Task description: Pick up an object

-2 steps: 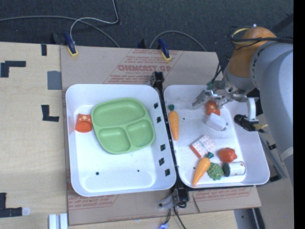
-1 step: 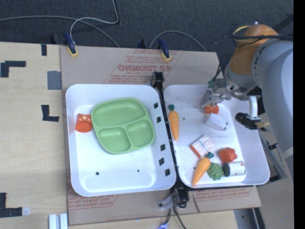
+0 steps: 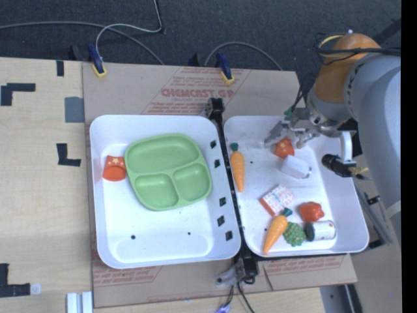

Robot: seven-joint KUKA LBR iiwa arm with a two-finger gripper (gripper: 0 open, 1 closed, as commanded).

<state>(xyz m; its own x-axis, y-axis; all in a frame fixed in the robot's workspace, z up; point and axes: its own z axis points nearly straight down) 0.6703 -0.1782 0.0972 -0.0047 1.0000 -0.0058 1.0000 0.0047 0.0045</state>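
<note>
My gripper (image 3: 290,137) hangs over the back of the right bin (image 3: 339,194), open. A small red-orange toy (image 3: 283,149) lies just under and between its fingertips, resting on the bin floor. Close by are a white block (image 3: 296,167), a carrot (image 3: 237,169) along the bin's left wall, a red and white box (image 3: 277,199), a red pepper (image 3: 311,210), a second carrot (image 3: 274,233), a green broccoli (image 3: 294,234) and a small can (image 3: 323,230).
The left bin (image 3: 111,227) holds a green divided plate (image 3: 169,171) and a red-orange cup (image 3: 115,169) at its left wall. The grey arm (image 3: 371,90) fills the right side above the right bin. Cables and clamps lie behind the bins.
</note>
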